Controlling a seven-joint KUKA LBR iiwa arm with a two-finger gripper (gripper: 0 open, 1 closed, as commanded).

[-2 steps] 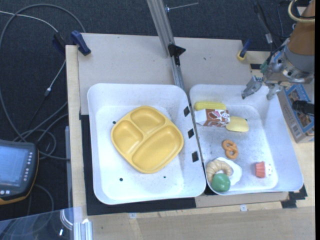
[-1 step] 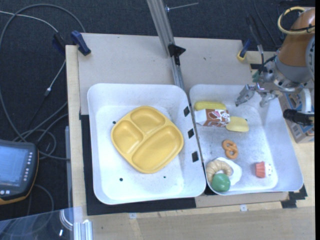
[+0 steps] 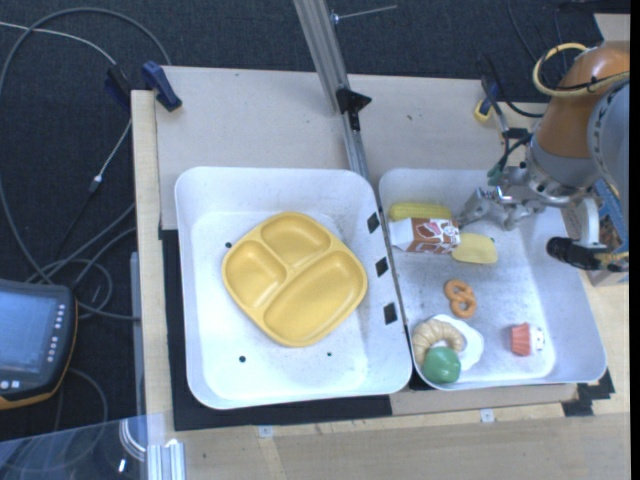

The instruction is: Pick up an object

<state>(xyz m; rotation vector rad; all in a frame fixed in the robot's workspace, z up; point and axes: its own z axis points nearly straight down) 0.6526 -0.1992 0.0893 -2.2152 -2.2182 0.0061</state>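
Observation:
My gripper hangs over the back part of the right bin, under the grey wrist with the orange band. Its fingers stand open with nothing between them. Just left of it lie a yellow banana-shaped piece and a white and red carton. A yellow lemon-like piece lies just below the fingertips. Nearer the front are a small pretzel, a bagel on a white disc, a green ball and a small red and white piece.
The left bin holds a yellow divided plate. A slanted metal post runs down to the divider between the bins. Cables and a black fitting sit by the right bin's right rim.

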